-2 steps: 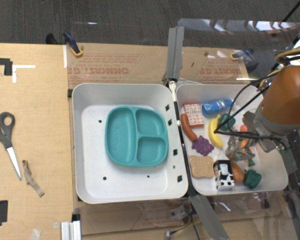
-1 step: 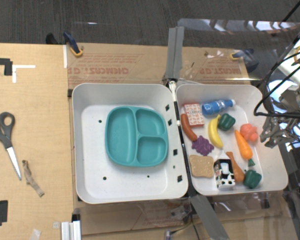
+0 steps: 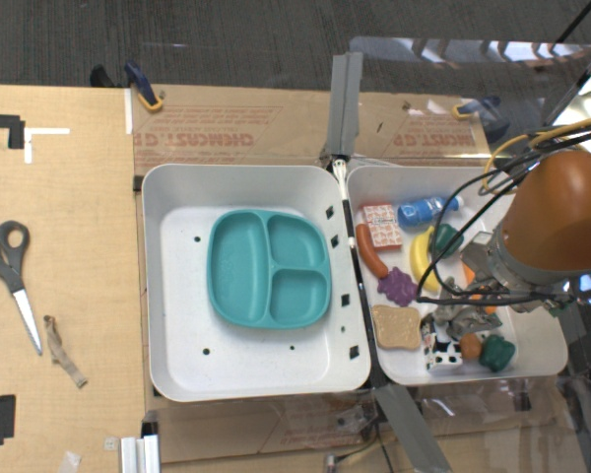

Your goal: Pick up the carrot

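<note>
**Carrot sits by the claw in the right bin**

Judging by colour, the carrot (image 3: 472,344) is the short orange piece with a green top at the near edge of the right bin (image 3: 546,365). The identification is not certain, as other orange flecks show under the wrist. It lies just beside a black-and-white toy (image 3: 441,349), with the toast (image 3: 397,328) a little further left. The gripper (image 3: 461,311) hangs low over this cluster, just above the carrot and partly masked by cables and the arm's orange band (image 3: 563,210). Whether the claw is spread or pressed together cannot be told, and nothing is seen pinched in it.

To do the step well, the claw should probably settle squarely over the orange body rather than the green top. It should close across the narrow width and keep clear of the spotted toy so that it is not dragged along. The bin wall is close on the near side, so a straight descent looks safer than a slanted one. A slow lift would show whether the grip has taken.

As for writing, the cardboard (image 3: 209,138) beneath the bins carries red print, upside down from here, that seems to read CHEMCAST. A second line of print behind the right bin is too blurred to read. The small red-and-white box (image 3: 381,226) bears a label too small to make out.
</note>
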`<state>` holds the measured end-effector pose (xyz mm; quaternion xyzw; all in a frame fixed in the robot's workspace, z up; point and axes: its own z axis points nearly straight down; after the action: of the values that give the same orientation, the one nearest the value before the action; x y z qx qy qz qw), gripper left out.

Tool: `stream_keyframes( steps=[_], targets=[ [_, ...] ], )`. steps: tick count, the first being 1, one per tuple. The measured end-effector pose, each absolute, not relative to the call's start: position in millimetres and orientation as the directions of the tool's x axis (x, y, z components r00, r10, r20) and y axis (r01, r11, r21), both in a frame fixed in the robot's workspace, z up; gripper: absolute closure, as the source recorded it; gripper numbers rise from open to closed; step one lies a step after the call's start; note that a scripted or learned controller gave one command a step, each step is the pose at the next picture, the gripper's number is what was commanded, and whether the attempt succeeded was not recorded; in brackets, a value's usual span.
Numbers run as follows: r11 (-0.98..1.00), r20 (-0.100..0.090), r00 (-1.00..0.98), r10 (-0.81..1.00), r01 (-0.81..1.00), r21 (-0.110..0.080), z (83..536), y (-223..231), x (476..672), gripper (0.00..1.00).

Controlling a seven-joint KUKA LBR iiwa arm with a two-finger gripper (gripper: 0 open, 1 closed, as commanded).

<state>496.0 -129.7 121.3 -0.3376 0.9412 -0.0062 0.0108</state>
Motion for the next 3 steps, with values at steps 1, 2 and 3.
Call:
stream_keyframes(
  steps=[1, 2, 3],
  targets=[
    [0.620, -0.004, -0.620, -0.785, -0.785, -0.001, 225, -62, 524.7, 1.00],
    [0.415, -0.005, -0.415, -0.910, -0.910, -0.002, 346, -125, 570.9, 1.00],
    [0.454, -0.003, -0.454, -0.891, -0.891, 0.000, 99, -167, 556.3, 1.00]
  ],
)
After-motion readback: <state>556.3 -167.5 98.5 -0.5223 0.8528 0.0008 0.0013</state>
